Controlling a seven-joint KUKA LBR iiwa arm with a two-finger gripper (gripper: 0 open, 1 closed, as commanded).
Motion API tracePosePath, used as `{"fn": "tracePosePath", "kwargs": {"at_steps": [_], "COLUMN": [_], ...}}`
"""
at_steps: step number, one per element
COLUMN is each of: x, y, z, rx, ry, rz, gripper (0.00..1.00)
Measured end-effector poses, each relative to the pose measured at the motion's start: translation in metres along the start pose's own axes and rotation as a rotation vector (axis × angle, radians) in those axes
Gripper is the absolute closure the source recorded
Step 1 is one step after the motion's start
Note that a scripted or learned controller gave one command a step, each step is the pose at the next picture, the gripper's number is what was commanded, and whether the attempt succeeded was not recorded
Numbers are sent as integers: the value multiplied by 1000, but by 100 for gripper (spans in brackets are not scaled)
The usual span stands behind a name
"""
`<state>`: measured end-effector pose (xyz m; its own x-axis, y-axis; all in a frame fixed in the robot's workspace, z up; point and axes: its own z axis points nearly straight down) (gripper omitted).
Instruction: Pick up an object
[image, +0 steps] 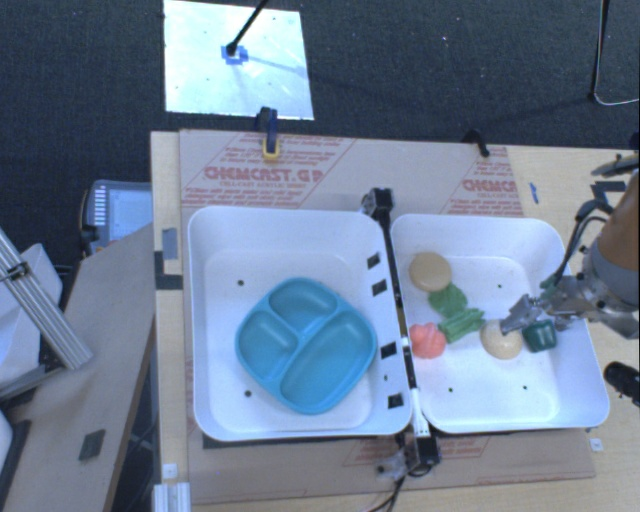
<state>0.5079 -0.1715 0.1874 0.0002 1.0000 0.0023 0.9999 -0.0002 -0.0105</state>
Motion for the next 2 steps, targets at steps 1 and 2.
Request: {"fn": "tracePosePath", "kwargs": {"at_steps": [1, 2], "x": [0, -8], "y": [3, -2], "z": [-6, 42], "rx": [-12, -9], "ry": [-3, -2], "rz": [-3, -1], "gripper": [0, 0]}}
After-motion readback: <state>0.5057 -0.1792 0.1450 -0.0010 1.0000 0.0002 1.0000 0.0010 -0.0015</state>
